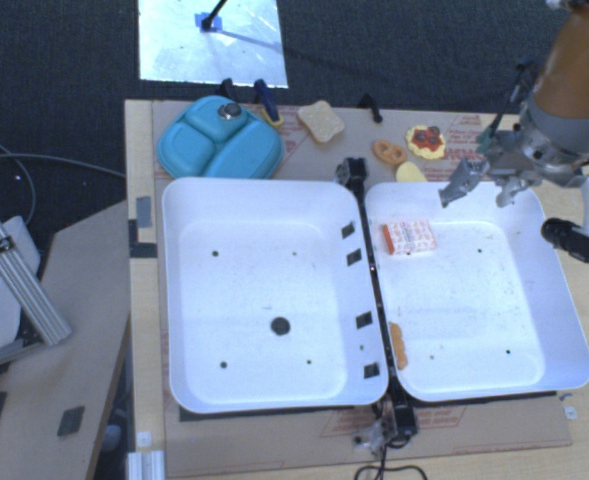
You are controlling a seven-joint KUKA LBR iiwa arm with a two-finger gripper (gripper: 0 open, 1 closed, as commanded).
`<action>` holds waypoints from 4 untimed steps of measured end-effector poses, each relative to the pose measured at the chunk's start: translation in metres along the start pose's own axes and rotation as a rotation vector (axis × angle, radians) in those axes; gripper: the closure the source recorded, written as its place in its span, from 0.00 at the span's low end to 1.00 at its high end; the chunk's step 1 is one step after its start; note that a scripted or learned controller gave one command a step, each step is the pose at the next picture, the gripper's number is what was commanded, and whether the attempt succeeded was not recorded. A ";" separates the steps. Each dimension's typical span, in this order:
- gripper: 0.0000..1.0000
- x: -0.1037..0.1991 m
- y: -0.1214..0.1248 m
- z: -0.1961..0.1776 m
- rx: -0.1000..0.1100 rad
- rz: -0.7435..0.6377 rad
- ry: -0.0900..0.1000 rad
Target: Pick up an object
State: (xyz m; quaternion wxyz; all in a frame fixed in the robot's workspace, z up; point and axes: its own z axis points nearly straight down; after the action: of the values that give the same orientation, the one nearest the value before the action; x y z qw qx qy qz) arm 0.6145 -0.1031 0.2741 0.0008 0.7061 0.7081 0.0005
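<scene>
While the gripper [482, 181] hangs over the far edge of the right bin [534, 368], its two fingers are spread apart with nothing between them — one fingertip [452, 192] points toward a red-and-white packet [408, 237] that lies apart from it, flat on the bin floor near the far left corner. A small orange piece [398, 345] rests against that bin's left wall. The left bin [204, 368] holds a dark round disc [280, 325] — behind both bins sit a blue divided plate [219, 140], a toast slice [321, 121] and other toy foods
</scene>
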 end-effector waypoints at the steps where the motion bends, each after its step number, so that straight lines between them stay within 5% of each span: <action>1: 0.00 0.086 0.057 0.093 -0.003 -0.009 0.002; 2: 0.00 0.063 0.054 0.089 -0.001 0.003 0.000; 3: 0.00 -0.015 0.052 0.157 0.005 0.008 0.000; 4: 0.00 -0.055 0.058 0.185 -0.012 0.005 0.004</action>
State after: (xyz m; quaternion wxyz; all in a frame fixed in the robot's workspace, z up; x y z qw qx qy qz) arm 0.6727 -0.1581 0.0896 0.0036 0.7078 0.7064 0.0064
